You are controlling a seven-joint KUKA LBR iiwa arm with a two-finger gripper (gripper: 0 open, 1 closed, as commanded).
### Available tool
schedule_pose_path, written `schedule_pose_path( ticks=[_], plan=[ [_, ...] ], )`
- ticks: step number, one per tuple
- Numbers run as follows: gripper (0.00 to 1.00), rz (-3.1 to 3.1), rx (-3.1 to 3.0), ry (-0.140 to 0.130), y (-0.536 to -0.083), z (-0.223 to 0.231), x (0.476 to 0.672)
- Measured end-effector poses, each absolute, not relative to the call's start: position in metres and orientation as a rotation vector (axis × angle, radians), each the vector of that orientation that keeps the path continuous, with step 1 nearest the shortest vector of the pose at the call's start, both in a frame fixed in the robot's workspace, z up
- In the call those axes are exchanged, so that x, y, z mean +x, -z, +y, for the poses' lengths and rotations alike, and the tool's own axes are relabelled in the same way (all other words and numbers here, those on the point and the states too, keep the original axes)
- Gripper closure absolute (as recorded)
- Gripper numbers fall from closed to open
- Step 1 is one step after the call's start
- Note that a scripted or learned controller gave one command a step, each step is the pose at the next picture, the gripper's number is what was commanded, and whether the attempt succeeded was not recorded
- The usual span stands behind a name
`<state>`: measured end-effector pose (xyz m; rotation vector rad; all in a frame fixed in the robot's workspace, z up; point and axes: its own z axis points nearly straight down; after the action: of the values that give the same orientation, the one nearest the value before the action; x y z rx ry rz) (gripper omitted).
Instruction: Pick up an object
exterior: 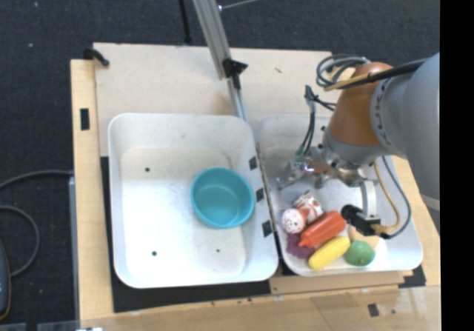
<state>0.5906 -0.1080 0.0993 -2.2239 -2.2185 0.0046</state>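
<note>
While toys (326, 237) crowd the right bin's (275, 137) near edge, the hand's (324, 170) grip state is unclear.

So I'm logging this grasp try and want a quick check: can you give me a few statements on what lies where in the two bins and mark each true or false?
1. The blue bowl sits in the left bin. True.
2. The toys are piled at the right bin's far edge. False: they cluster at its near edge.
3. The yellow toy lies beside the green toy. True.
4. The red toy is in the bowl. False: it lies in the right bin, above the yellow toy.
5. The arm hangs over the left bin. False: it is over the right bin.
</note>
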Motion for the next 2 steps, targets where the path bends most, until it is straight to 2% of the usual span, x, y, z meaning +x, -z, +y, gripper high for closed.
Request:
schedule_pose_path(
  ticks=[1, 2],
  plan=[
    [1.0, -2.214, -2.233, 0.003, -0.112, -0.109, 0.592],
    [1.0, -2.216, -2.233, 0.003, -0.157, -0.115, 0.597]
  ],
)
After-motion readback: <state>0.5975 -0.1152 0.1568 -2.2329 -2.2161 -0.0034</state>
